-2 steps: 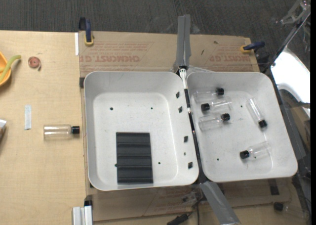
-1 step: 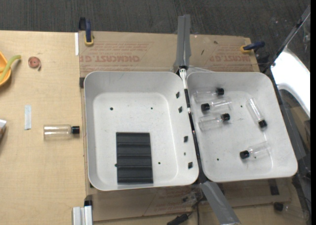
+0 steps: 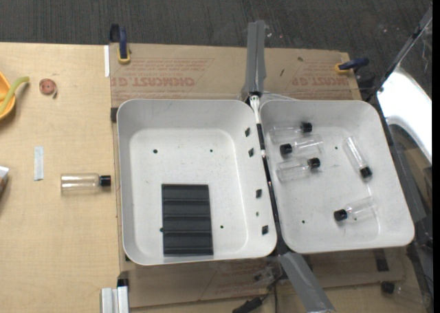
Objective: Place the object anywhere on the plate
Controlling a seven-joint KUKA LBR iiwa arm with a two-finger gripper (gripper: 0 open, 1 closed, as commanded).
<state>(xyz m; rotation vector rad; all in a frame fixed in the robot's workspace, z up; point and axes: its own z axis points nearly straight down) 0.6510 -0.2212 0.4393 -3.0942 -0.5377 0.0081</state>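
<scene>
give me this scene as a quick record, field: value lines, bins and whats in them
left bin: holds a dark ribbed plate near its front edge
right bin: five clear vials with black caps, all lying down
vial cluster: three near the divider
other vials: one at right, one at front
outside bins: one more vial on the bench, left of the left bin

Even, diffuse light is falling from overhead, leaving the scene moderately bright with no hard shadows. The two white bins [image 3: 130, 167] are reflecting most strongly, nearly washing out their floors, and the clear vials [image 3: 292, 146] are fading into that brightness. A white shape at the right edge [image 3: 412, 109] is blowing out to glare. The dark ridged plate [image 3: 186, 220] is holding its detail. Overall the focus is looking slightly soft, with fine grain showing.
</scene>
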